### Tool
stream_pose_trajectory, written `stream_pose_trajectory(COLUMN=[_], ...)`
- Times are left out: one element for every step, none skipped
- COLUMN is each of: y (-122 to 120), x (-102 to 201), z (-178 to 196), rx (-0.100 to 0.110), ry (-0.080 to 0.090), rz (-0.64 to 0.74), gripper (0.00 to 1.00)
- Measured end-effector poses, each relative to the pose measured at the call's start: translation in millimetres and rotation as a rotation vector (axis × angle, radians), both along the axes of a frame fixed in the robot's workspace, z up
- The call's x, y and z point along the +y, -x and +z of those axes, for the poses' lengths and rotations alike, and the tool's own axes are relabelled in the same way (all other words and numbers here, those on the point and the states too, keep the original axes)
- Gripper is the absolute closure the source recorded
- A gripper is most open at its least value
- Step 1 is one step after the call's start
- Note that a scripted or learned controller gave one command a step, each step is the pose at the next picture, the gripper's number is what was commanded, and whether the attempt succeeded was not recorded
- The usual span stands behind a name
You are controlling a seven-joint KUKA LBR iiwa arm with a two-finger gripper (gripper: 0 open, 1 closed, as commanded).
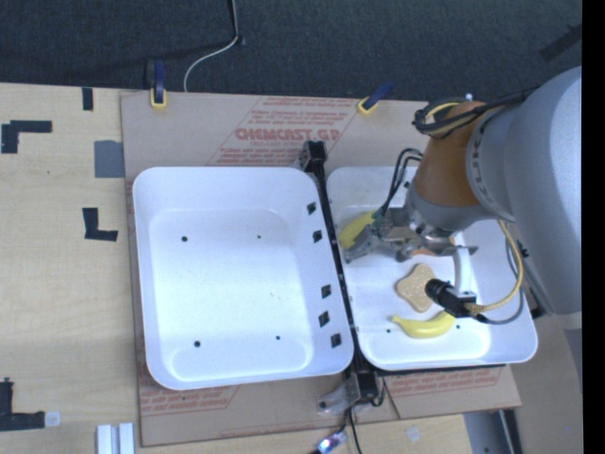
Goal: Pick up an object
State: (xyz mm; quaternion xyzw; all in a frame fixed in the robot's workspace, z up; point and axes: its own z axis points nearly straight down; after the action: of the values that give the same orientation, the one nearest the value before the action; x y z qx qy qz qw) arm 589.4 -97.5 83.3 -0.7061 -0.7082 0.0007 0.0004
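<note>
- Gripper down in right bin, near its left wall by the divider between the bins.
- Yellow-green object lying right at the gripper tip, on the side toward the left wall; touching or just apart, cannot tell.
- Finger state: cannot tell, wrist hardware blocks the tips. Not calling it a grasp.
- Long axis of the yellow-green object runs on a slant, upper right to lower left, roughly along the divider.
- Judgement: nearest candidate by far. Next move turns on closing across its short axis, so the jaw line should sit crosswise to that slant.
- Other candidates in the same bin: toast-shaped piece toward the near edge from the gripper, banana beyond it, close to the near wall, long axis about parallel to that wall.
- Left bin holds no part in this.
- Risk, as a guess: object pinned against the left wall, little room for a finger on that side.
</note>
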Motion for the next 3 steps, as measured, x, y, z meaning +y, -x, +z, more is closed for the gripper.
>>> stream_pose_trajectory(y=[-44,38,-26], x=[35,23,-2], z=[195,95,196], rx=[-0.021,0.015,-0.014], ry=[0.001,-0.002,0.004], rz=[0.003,-0.006,-0.001], gripper=[0.00,0.00,0.00])
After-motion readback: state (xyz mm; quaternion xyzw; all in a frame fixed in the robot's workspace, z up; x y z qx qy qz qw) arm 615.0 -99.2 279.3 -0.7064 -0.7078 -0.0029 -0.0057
